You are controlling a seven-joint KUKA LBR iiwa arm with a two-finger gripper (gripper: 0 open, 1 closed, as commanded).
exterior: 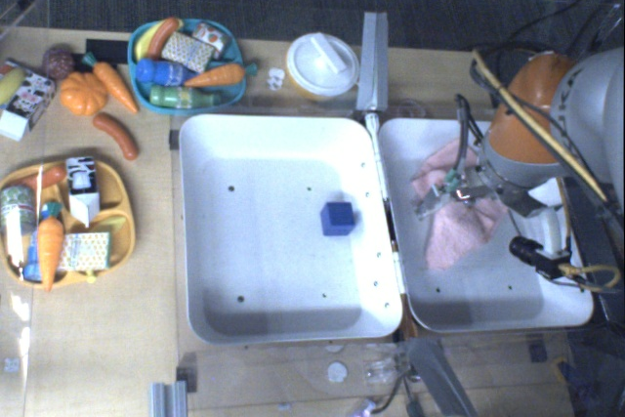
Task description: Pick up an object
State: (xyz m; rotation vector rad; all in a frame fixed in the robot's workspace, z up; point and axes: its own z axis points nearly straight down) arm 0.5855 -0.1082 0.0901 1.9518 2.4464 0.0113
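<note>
Camera view: hovering gripper (457, 193) over pink cloth (455, 215) in right bin (488, 303), readying a pick, finger spread unclear.

I see two candidates. A pink cloth (454, 215) lies crumpled and loosely spread in the right bin (488, 308), directly under my end effector (451, 193) and touching it; part of the cloth shows above the end effector and a larger fold trails below it toward the bin's middle. I cannot tell whether any fabric sits between the fingers. A small blue cube (338, 217) rests flat in the left bin (244, 308), well apart from the end effector, off to its left across the divide between bins, near that bin's right side.
</note>
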